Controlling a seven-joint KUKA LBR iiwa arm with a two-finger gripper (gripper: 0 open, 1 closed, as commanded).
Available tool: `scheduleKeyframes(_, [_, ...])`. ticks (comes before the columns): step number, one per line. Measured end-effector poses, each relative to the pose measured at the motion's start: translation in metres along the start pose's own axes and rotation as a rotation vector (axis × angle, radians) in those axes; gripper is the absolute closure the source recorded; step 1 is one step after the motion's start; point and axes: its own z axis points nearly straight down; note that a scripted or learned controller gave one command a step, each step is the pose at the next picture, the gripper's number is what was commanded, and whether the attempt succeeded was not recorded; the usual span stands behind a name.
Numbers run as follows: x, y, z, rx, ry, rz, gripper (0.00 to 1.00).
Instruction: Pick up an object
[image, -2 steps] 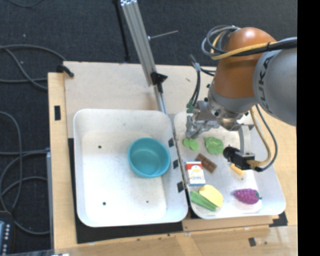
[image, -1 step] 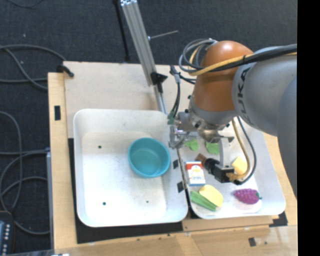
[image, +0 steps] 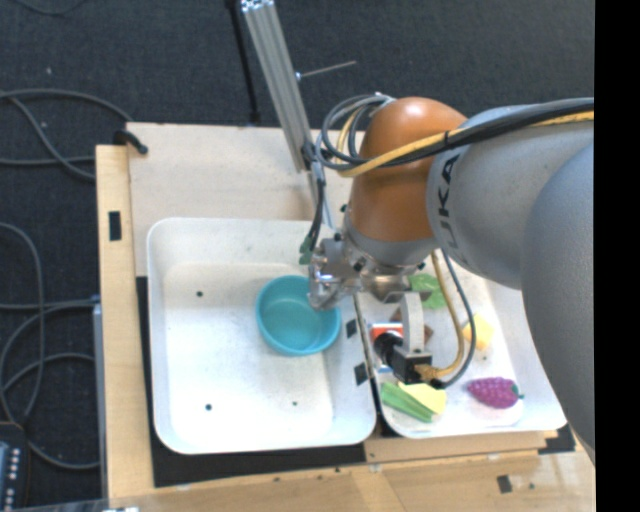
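A blue bowl (image: 294, 317) sits in the left bin (image: 200, 400), near its right wall. My gripper (image: 326, 284) hangs right at the bowl's upper right rim, under the orange wrist band (image: 405, 180). In the right bin (image: 520, 405) lie a purple bunch of grapes (image: 494, 391), a yellow-green wedge (image: 414, 400), a yellow piece (image: 480, 333) and a green piece (image: 426, 285), partly hidden by the arm.
The big grey arm (image: 530, 190) covers most of the right bin. A metal post (image: 280, 85) rises behind the bins. Black cables (image: 40, 110) lie on the dark floor to the left. The bench's wooden edge (image: 115, 300) frames the bins.
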Motion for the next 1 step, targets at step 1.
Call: scheduleKeyframes(1, [-0.0018,0.0005,-0.0001,-0.001,0.001,0.004,0.00])
